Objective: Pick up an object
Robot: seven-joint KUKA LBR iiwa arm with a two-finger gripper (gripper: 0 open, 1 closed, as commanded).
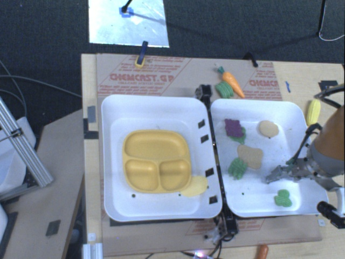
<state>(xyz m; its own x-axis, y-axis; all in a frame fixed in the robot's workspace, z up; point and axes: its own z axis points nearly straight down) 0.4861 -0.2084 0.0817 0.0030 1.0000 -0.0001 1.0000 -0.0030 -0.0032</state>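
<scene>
The right bin (291, 111) holds a purple grape bunch (234, 127), a pale round piece (268, 128), a tan bread-like slice (250, 156), a green leafy toy (237, 168) and a small green piece (282, 198). My gripper (276, 174) hangs low over the right bin's right half, right of the tan slice and just above the small green piece. Nothing shows in it. The grey arm (329, 147) enters from the right edge.
The left bin (116, 117) bears a yellow divided plate (157, 161) and a flat yellow piece (195, 186). A carrot (232, 81) and a green toy (223, 89) lie on the cardboard behind the bins. A yellow corn (313, 112) sits past the right bin's rim.
</scene>
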